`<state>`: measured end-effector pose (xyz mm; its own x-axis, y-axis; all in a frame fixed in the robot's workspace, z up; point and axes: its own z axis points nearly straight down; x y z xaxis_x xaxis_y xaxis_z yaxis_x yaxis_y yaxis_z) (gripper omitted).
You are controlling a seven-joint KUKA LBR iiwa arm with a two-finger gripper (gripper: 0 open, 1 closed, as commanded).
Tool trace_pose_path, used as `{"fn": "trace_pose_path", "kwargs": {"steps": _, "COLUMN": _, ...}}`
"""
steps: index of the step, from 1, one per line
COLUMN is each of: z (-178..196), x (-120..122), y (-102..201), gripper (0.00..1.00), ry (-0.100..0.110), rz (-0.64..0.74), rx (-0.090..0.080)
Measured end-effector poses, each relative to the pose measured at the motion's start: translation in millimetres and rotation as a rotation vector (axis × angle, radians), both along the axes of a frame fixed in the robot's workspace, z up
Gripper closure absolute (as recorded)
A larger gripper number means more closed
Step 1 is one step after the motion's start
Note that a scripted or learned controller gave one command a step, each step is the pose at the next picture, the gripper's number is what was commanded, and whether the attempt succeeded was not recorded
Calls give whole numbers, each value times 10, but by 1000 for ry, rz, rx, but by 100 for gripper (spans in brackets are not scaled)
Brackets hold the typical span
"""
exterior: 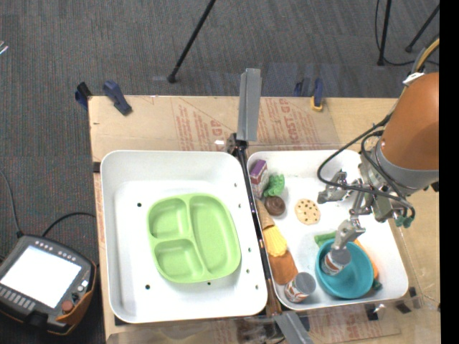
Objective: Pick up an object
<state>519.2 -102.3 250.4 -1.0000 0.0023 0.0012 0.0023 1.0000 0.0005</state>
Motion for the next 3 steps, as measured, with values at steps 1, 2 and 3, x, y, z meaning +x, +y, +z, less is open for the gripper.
{"fn": "trace_pose_path", "kwargs": {"steps": 1, "z": -1501, "x": -123, "y": -102, "gripper": 0, "ry": 10, "rz": -308, "rx": 1}}
{"fn": "trace_pose_path", "kwargs": {"steps": 2, "z": -1631, "x": 354, "y": 164, "gripper": 0, "ry": -1, "rz": -445, "rx": 0}}
{"fn": "trace_pose_path", "kwargs": {"steps": 3, "z": -1627, "x": 1094, "y": 14, "gripper": 0, "ry": -3, "rz": -419, "rx": 0}}
